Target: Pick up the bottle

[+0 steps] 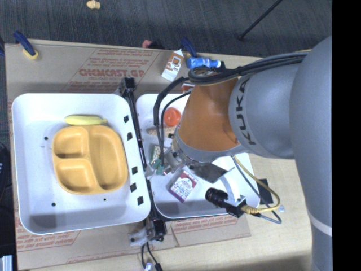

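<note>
Orange-capped bottle (171, 117) apparently lies half-hidden beneath the arm (225, 117).

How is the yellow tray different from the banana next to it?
The yellow tray is wide and rounded with three compartments; the banana is thin, long and plain. The tray is a deeper, orange-tinted yellow; the banana is paler and greener. The tray fills the middle of the left bin; the banana lies along the tray's far edge. Both are yellowish and sit in that same bin.
</note>
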Tool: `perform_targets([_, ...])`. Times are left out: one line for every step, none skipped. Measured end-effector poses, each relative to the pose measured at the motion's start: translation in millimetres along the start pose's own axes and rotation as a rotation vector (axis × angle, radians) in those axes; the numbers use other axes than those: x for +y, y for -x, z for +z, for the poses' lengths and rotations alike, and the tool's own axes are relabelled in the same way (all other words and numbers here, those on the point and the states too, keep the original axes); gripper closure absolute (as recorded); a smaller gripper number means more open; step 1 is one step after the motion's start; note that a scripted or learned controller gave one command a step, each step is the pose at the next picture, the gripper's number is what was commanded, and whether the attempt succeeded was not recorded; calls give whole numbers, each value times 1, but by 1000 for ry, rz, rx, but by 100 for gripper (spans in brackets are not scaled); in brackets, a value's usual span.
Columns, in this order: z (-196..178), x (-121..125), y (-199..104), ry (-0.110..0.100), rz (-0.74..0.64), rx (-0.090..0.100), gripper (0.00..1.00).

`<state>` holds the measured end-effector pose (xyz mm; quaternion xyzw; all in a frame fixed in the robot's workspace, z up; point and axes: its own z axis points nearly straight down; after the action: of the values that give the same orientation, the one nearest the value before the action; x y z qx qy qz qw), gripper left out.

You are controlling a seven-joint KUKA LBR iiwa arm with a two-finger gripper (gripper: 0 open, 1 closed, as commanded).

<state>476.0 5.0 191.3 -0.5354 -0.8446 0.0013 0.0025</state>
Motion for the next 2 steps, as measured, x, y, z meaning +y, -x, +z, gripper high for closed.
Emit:
perform_targets([-136,-14,31,5,-93,-5,100])
perform_targets([-17,-5,10,0,156,-1,100])
